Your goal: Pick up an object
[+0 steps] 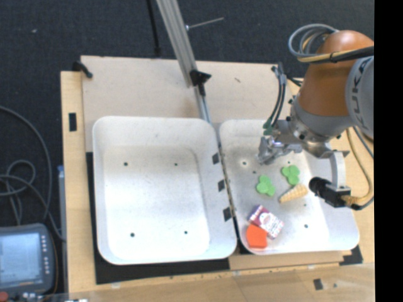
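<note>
My gripper (269, 151) hangs over the upper middle of the right bin (334, 231), its metal fingers pointing down and left, with nothing visible between them. Just below it lie two green pieces, one (265, 185) nearer the bin's middle and one (290, 173) to its right. A tan cone-shaped object (293, 194) lies beside them. Lower down rest a pink and white packet (266, 221) and an orange block (255, 236) near the bin's front left corner.
The left bin (157, 187) sits beside the right one, split from it by a ridge with black clips (221, 184). A slanted metal rail (182, 49) rises behind the bins. A black sensor on a cable (329, 191) hangs at the arm's right side.
</note>
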Robot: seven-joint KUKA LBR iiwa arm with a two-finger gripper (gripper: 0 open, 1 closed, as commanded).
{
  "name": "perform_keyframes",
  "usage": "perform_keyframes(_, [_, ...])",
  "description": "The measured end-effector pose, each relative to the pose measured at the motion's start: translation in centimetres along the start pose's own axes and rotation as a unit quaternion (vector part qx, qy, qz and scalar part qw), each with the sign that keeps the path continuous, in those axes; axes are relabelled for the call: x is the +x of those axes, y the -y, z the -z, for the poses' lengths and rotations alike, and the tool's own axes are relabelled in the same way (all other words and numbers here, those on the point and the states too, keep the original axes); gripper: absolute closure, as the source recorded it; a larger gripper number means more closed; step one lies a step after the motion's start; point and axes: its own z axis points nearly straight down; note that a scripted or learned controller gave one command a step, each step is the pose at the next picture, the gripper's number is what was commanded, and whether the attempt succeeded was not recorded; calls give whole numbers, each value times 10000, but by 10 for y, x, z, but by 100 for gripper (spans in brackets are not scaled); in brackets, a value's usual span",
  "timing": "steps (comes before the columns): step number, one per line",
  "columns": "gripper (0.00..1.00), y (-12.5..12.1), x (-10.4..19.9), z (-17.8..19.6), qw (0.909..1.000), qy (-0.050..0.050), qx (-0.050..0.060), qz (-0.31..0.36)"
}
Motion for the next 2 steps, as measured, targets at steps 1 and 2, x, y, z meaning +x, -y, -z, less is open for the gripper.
perform_keyframes(1, [100, 4, 49, 4, 10000, -4, 16, -2])
perform_keyframes(2, [100, 10, 96, -10, 10000, 0, 24, -6])
